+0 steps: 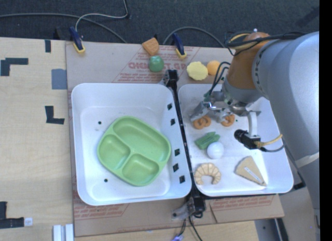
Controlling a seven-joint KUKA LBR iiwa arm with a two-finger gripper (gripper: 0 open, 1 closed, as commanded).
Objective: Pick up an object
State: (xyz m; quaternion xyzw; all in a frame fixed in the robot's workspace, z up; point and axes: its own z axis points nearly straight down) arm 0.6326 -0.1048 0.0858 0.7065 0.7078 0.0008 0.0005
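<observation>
Your bench [31,146] carries two white bins. The left bin [85,97] holds a green tray [134,150]. In the right bin [270,185] the end effector [211,111] is low, just above a pretzel [202,122], with a second pretzel [227,120] beside it. You cannot tell from here if it is released or clenched. I judge this is the reach step, nothing lifted yet. Next you need a clean descent over one pretzel, away from the green piece [206,141] and the white ball [215,150].

We see a green divided plate [135,150] in the left bin [83,131], blue clamps [78,41] on the desk's [31,131] cardboard [104,63], black cables [98,16] behind.
</observation>
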